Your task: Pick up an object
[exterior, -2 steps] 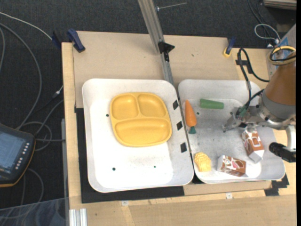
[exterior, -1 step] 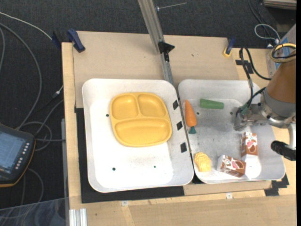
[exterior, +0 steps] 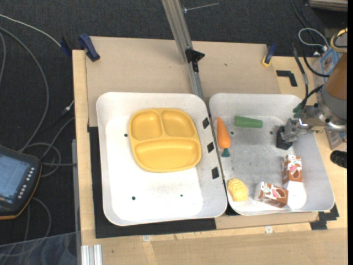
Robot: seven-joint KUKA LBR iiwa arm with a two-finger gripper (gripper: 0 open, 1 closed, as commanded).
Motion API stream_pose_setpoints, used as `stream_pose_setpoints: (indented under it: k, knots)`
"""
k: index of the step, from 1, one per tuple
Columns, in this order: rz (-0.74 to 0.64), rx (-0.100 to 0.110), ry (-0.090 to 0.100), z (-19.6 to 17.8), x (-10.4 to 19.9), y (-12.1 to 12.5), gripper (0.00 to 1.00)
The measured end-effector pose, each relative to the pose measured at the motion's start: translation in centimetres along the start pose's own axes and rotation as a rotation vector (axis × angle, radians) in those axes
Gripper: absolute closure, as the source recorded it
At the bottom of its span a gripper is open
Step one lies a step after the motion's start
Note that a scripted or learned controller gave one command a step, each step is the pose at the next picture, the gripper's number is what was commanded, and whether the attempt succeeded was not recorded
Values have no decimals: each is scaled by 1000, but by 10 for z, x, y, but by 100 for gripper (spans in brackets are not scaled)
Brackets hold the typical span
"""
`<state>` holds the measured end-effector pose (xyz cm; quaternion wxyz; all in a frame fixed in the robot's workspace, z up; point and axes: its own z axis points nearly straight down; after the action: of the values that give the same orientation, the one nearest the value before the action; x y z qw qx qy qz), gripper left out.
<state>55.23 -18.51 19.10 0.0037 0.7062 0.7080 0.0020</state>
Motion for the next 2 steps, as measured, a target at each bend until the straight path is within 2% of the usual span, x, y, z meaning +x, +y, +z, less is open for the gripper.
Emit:
stream_pose_setpoints:
  k: [2]
  knots:
    - [1, 1, 0, -107, 7, 11, 100]
